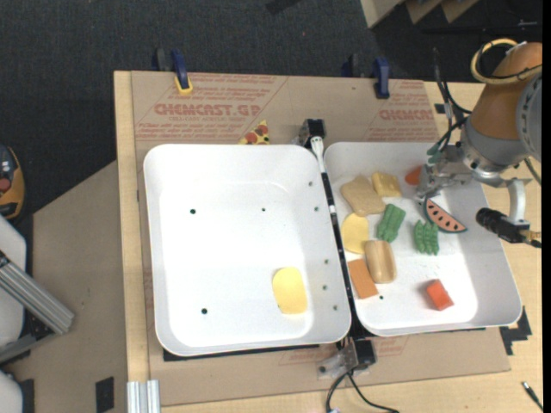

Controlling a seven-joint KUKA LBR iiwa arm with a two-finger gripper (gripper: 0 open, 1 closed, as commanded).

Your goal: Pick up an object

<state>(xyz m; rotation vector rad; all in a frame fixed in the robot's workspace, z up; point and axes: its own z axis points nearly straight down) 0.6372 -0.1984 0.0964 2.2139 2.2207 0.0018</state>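
The right bin (pixel 495 304) holds several toy foods. Among them are a watermelon slice (pixel 445 217), two green pieces (pixel 391 222) (pixel 425 237), a tan chunk (pixel 362 195), a small yellow piece (pixel 386 183) and a red-orange block (pixel 439 295). A tan bun (pixel 380 261) lies on an orange slab (pixel 362 280), next to a yellow wedge (pixel 354 233). My gripper (pixel 433 181) hangs low over the bin's back right part, just above the watermelon slice and beside a small red piece (pixel 414 175). A yellow lump (pixel 290 290) lies alone in the left bin (pixel 172 231).
The grey arm with its orange band (pixel 504 101) comes in over the right bin's far right corner. Cables run along that side. Blue clamps (pixel 180 69) (pixel 380 74) hold the brown board at the back. A black bracket (pixel 312 132) sits between the bins.
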